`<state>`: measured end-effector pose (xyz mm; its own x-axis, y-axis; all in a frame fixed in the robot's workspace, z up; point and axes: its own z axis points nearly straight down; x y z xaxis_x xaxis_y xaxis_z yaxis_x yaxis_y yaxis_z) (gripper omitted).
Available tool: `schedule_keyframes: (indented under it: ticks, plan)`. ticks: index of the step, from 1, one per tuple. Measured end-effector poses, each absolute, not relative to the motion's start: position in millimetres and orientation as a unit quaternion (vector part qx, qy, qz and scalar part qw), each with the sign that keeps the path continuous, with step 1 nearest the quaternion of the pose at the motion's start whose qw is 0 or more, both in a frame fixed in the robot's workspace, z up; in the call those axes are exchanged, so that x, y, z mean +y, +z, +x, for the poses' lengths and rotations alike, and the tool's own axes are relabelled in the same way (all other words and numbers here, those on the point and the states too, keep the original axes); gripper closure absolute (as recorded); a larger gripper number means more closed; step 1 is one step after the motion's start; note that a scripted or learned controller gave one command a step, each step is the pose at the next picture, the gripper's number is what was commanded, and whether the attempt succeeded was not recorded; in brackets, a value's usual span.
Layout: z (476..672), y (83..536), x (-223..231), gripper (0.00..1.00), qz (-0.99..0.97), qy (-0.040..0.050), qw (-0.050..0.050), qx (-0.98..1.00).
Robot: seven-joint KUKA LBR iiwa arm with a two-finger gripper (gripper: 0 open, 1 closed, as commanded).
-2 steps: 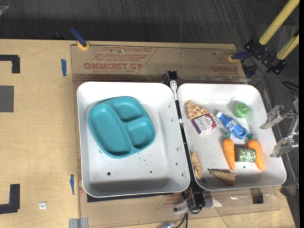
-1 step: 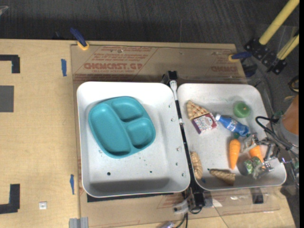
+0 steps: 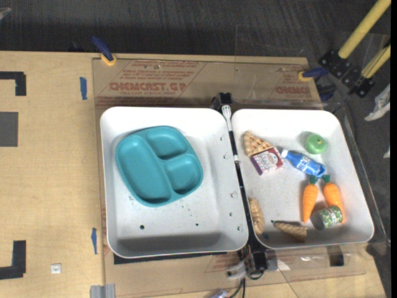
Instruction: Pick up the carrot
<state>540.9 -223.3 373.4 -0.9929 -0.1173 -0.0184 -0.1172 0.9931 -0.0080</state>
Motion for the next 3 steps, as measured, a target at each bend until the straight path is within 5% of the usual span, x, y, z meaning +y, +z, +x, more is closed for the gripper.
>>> schedule_keyframes:
  ticks: [1, 2, 3]
  plan:
    - [523.2, 266, -223, 0.00, -0.155, 0.0001, 0.002, 0.988]
    - [488.5, 215, -223, 0.00, -0.266, 0.0003, 0.002, 0.964]
    - [507.2, 120, -225, 0.00, -0.240, -0.0104, 0.020, 0.970]
